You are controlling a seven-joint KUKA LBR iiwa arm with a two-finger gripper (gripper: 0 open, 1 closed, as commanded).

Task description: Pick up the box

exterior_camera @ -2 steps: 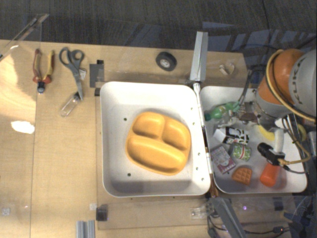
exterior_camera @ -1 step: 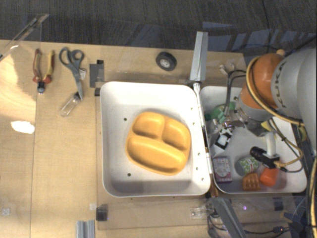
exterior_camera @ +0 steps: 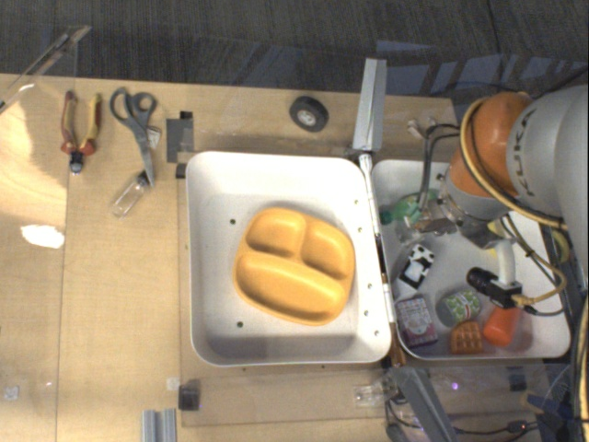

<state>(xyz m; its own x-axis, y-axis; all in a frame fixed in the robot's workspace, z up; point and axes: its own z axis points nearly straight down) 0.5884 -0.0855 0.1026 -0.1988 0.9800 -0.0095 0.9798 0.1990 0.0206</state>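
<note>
Plywood counter (exterior_camera: 110, 320), pale and glossy with window glare on its left side, carries two shallow white plastic bins side by side, with dark grey carpet (exterior_camera: 230, 7) beyond its far edge. The left bin (exterior_camera: 207, 247) holds a large yellow-orange moulded cushion shape (exterior_camera: 294, 263) at its centre, with bare white floor all round it. The right bin (exterior_camera: 552, 339) is crowded: a small purple printed box (exterior_camera: 416, 320) lies flat near the front left corner, close to the wall shared with the left bin; beside it sit a green-grey round object (exterior_camera: 457, 305), a brown waffle-like piece (exterior_camera: 466, 337), an orange block (exterior_camera: 502, 326) and a black-and-white patterned toy (exterior_camera: 416, 265). The grey arm with its orange band (exterior_camera: 488, 150) leans in over the bin's back half; whether the fingers of its gripper (exterior_camera: 442, 221) are spread or closed cannot be told. Scissors (exterior_camera: 138, 122), red-handled pliers (exterior_camera: 78, 127) and a black tape roll (exterior_camera: 308, 112) rest on the counter's far side.
</note>
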